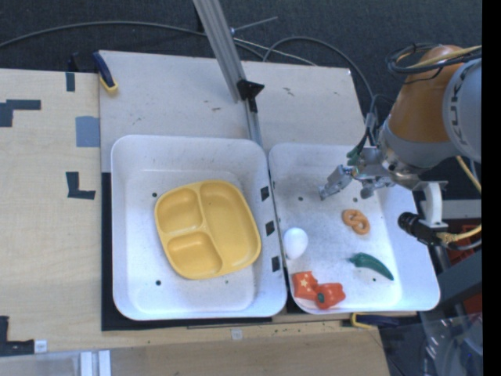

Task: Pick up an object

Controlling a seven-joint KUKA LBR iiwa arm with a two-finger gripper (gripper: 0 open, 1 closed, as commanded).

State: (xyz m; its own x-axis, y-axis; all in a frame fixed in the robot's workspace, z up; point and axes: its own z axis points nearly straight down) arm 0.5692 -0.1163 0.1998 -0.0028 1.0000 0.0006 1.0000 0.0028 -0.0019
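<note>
Grey gripper (338, 183), jaws apart and gripping nothing, hovers over right bin (415, 288); no legible writing.

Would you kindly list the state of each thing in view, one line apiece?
Gripper: above the right bin's floor, holding nothing.
Yellow divided plate: flat in the left bin, compartments bare.
White egg: lying by the right bin's left wall.
Orange pretzel: lying flat.
Green pepper: lying on its side.
Red-orange toy: lying near the front wall.
</note>
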